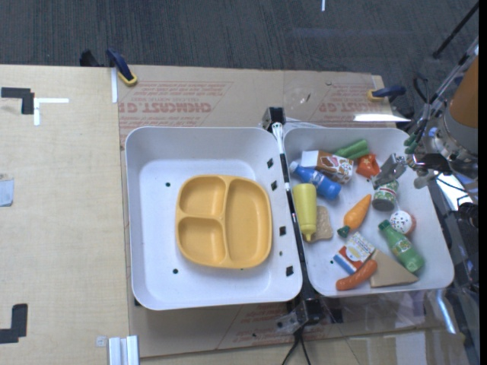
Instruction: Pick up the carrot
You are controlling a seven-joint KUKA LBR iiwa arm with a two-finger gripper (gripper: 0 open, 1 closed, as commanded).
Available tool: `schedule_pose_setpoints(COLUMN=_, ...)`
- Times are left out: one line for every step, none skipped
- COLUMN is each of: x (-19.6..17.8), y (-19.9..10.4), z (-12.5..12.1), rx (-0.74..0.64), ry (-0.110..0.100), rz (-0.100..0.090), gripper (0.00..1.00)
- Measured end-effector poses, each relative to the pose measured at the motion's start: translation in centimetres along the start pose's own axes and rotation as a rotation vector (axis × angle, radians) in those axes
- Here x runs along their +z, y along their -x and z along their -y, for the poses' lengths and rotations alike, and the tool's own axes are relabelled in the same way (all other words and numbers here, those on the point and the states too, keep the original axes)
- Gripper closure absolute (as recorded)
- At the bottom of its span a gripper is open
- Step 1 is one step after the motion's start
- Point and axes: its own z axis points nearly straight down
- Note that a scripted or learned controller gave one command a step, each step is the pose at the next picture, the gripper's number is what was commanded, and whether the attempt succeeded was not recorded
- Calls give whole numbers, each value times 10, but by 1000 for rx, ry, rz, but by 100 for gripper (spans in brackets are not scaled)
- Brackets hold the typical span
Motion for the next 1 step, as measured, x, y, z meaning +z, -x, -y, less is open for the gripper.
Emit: schedule_pose_setpoints(x=127, y=26, z=-12, rx=-142, ry=16, rz=6, gripper=0)
